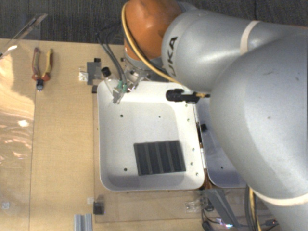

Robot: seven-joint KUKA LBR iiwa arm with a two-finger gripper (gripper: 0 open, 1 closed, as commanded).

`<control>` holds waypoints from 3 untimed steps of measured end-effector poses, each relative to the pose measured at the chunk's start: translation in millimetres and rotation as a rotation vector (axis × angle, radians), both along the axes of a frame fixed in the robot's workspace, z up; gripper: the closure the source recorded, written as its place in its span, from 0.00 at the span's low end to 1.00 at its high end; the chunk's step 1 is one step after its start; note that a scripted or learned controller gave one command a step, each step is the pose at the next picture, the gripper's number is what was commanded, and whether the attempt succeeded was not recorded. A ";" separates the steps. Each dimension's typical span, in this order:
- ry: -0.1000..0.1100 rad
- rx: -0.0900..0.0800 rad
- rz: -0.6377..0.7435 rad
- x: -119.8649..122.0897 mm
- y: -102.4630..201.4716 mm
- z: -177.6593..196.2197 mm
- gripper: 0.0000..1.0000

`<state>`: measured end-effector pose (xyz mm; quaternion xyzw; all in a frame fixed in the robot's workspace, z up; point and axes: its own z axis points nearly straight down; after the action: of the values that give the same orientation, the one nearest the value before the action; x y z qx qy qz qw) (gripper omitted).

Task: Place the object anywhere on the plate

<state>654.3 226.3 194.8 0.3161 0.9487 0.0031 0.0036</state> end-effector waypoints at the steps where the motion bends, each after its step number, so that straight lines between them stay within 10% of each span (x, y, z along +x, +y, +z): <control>1: 0.006 0.002 -0.752 7.8 -4.7 3.1 1.00; 2: 0.006 0.002 -0.752 7.7 -4.4 3.0 0.00; 3: 0.008 0.005 -1.119 14.1 -5.1 -98.3 0.00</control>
<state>668.4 221.2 96.5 0.7716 0.6361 0.0016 0.0006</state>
